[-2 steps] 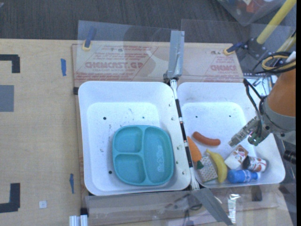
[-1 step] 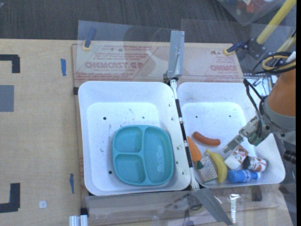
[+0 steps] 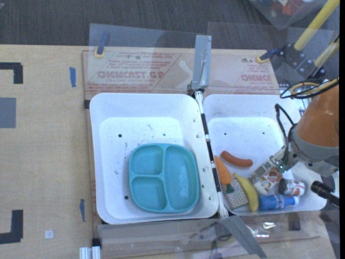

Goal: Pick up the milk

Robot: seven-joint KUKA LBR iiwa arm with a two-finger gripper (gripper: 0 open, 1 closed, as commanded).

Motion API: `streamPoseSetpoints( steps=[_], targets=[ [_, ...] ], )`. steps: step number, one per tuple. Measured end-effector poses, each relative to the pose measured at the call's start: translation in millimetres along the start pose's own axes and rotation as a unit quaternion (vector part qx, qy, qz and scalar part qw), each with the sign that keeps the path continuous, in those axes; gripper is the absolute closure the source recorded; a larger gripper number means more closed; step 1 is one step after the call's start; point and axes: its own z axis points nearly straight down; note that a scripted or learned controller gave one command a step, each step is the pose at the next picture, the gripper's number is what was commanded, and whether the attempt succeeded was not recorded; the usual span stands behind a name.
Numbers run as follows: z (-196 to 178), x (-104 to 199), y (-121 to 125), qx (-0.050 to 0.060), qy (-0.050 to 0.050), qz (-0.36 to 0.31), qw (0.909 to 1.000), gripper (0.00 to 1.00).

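The milk [image 3: 266, 184] is a small white carton with red print, lying in the right bin [image 3: 242, 124] near its front right corner. My gripper [image 3: 269, 169] reaches in from the right and hangs right at the carton's upper edge, partly covering it. The arm's orange band [image 3: 322, 124] rises above it. I cannot make out whether anything is held.
Around the milk lie a yellow banana [image 3: 249, 192], a blue bottle [image 3: 276, 202], a red-and-white can [image 3: 294, 188], an orange carrot [image 3: 223, 171] and a sausage [image 3: 236, 159]. A teal divided plate [image 3: 163, 178] sits in the left bin [image 3: 108, 144].
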Motion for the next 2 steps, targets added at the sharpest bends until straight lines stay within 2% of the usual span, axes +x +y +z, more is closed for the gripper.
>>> streamPoseSetpoints(
  steps=[1, 2],
  targets=[
    [-10.9, -1.6, 0.0, -0.002, -0.001, 0.002, 1.0, 1.0],
    [-111.3, 30.0, 22.9, 0.003, 0.003, -0.008, 1.0, 1.0]
  ],
)
